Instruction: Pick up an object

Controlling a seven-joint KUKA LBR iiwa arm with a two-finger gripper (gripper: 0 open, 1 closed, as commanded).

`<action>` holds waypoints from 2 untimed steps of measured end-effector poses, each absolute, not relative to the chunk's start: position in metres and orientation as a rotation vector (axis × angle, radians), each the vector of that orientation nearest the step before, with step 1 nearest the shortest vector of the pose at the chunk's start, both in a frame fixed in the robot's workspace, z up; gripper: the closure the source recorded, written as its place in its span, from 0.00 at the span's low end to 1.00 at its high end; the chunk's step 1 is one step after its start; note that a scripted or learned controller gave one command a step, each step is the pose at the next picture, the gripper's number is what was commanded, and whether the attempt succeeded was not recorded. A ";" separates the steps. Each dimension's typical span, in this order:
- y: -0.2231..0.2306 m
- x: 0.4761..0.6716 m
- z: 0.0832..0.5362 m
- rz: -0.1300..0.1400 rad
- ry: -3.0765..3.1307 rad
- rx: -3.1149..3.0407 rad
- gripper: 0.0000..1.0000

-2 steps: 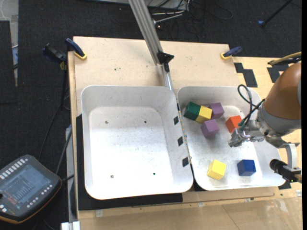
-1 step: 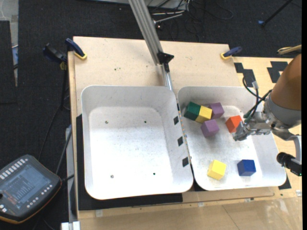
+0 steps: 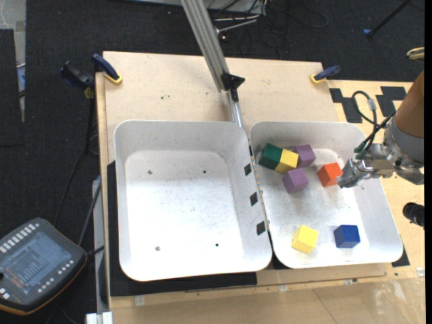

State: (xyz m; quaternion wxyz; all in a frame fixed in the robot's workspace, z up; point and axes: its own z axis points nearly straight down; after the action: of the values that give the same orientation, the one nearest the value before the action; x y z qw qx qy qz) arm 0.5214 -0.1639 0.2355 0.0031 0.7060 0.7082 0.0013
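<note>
Nearest, in the right bin (image 3: 378, 211): yellow cube (image 3: 305, 238) beside blue cube (image 3: 347, 235). Farther back, purple cube (image 3: 295, 179), then orange cube (image 3: 329, 174) just beside the gripper (image 3: 349, 178); pincer state impossible to tell. Farthest, touching: green cube (image 3: 271, 156), a second yellow cube (image 3: 289, 159), another purple cube (image 3: 305, 154). Left bin (image 3: 128, 181) alongside.

2 blue clamps (image 3: 106, 67) on bench corners; pendant (image 3: 34, 265) bottom-left on floor.
</note>
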 end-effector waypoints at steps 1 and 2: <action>-0.117 0.537 0.225 0.001 2.230 2.213 1.00; -0.068 0.552 0.237 0.003 2.229 2.213 1.00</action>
State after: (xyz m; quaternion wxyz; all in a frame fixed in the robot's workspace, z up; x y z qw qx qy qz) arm 0.5519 -0.0675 0.2367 0.0002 0.7045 0.7097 0.0011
